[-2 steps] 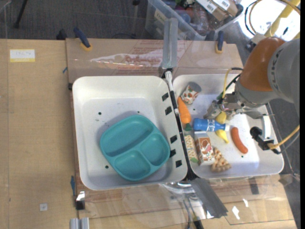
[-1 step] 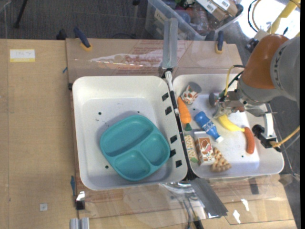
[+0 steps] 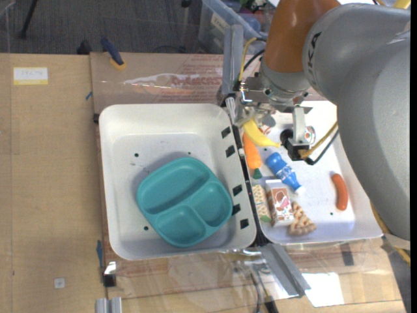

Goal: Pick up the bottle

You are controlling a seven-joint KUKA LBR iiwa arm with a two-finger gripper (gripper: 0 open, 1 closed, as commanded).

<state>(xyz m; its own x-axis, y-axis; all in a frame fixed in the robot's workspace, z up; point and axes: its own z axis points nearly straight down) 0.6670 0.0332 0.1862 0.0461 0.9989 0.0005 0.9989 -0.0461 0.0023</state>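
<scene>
You're looking at a pale wooden bench [image 3: 45, 175] carrying two shallow white bins set side by side — the left bin [image 3: 111, 175] and the right bin [image 3: 365, 223], their inner rims touching along a dark divider [image 3: 238, 168]. A white label [image 3: 31, 75] sits flat on the bench near its far left corner. Clear plastic sheeting [image 3: 166, 80] lies beyond the bins — wrinkled, with red print.
</scene>
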